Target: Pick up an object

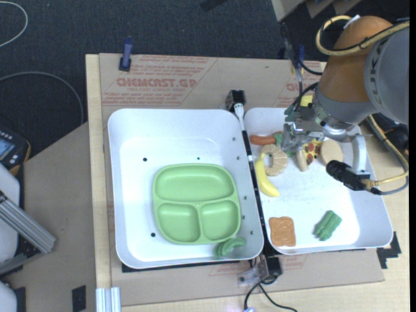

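Cardboard-topped bench, two white bins – gripper [296, 137] low over the toy-food cluster, upper right bin [370, 229]. Grip unreadable. You're mid-approach – next, close on the banana [265, 179].

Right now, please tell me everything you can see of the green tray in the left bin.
The green tray is pale green, smooth and looks like plastic. It is a rounded rectangle with three compartments: one long across the far side and two smaller on the near side. It lies flat, right way up, on the floor of the left bin, in the near half, turned slightly. Nothing lies in its compartments. A small green object sits at its near right corner; whether they touch is unclear.
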You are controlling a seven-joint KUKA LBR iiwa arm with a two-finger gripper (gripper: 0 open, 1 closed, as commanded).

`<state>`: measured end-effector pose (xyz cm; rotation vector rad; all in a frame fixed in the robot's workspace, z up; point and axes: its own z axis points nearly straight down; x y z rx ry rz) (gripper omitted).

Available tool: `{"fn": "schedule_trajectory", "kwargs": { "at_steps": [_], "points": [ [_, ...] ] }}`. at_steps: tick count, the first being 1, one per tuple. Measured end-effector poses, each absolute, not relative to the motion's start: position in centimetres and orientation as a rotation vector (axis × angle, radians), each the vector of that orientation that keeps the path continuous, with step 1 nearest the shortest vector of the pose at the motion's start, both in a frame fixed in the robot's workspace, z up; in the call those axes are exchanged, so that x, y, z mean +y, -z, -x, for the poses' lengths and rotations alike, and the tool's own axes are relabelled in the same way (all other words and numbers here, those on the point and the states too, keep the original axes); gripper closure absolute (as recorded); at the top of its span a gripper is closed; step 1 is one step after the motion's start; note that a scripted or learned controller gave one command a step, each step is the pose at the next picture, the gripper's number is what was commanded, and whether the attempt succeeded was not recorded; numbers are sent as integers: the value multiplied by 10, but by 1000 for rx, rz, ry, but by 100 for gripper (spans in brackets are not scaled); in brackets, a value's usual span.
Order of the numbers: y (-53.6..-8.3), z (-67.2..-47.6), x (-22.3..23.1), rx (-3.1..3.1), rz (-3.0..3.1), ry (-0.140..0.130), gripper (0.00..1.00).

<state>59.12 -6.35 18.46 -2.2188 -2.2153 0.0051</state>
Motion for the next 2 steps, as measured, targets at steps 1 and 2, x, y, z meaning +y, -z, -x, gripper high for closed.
{"fn": "schedule_trajectory", "kwargs": {
  "at_steps": [1,2],
  "points": [
    [-184,-482,34,-2221,2206,-7,100],
    [-292,-481,37,-2231,2223,15,100]
  ]
}}
